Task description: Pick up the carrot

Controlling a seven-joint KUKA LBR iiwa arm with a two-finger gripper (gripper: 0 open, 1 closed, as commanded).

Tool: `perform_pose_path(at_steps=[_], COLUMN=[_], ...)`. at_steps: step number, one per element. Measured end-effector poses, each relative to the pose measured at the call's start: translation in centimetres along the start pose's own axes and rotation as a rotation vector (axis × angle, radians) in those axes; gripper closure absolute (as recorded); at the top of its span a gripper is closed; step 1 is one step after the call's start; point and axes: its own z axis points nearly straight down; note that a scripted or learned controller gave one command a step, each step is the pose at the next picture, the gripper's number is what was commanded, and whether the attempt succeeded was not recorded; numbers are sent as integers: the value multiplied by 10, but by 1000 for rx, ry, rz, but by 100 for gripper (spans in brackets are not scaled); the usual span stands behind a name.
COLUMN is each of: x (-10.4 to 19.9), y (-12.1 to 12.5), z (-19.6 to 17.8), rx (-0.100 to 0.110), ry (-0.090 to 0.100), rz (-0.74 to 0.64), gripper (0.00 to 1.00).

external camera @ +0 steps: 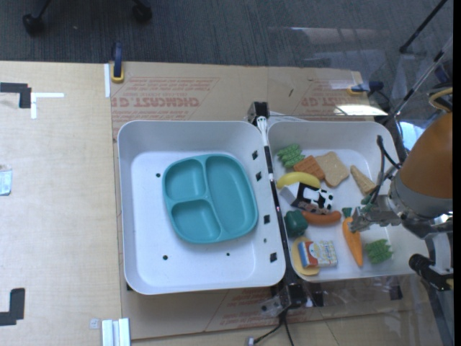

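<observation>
Nearest the lens, at the bench's front edge, sits the small printed carton [318,254] with a yellow piece touching its front-left corner, in the right bin [338,130]. Just beside it, toward the arm, lies the carrot [353,242], orange, pointing toward the front of the bin, green top rearward.

Gripper [365,218] hangs over the carrot's top end; whether the claw is released or clenched cannot be told from this angle, and nothing is seen between its fingers.

Risks: the carrot is crowded. The broccoli floret [378,250] lies just beside it on the arm side, the sausage [321,218] close on the other. A descent at the thin top end may slip off, or catch the floret instead. The tapered body may squirt out under closure.

Count: one carrot, one floret, one sausage, one carton, one banana [294,179], two bread-coloured slices [333,169], one teal divided plate [210,197] in the left bin [137,215], two bins.
</observation>
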Motion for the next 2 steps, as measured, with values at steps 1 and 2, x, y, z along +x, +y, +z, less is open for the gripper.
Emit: perform_pose_path(at_steps=[1,2], x=[58,57], y=[0,2], z=[29,21], rx=[4,1], ry=[2,1], rz=[-43,-38], gripper=[100,100])
